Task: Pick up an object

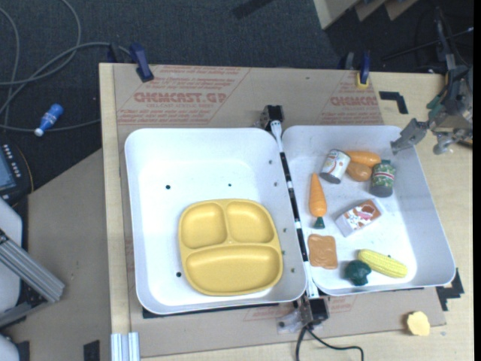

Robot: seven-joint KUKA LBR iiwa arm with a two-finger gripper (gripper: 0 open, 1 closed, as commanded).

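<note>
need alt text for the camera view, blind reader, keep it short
Two shallow white bins sit side by side on a bench: the left bin holds a yellow three-compartment plastic plate, and the right bin holds toy foods including an orange carrot, a yellow corn cob and a small can. The grey end effector hangs at the right bin's far right corner.

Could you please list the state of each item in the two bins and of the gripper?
Yellow tray: flat in left bin, nothing on it.
Carrot: lying flat.
Can: tipped over.
Corn: lying flat.
Carton: on its side.
Gripper: over right bin's far corner, holding nothing.
</note>
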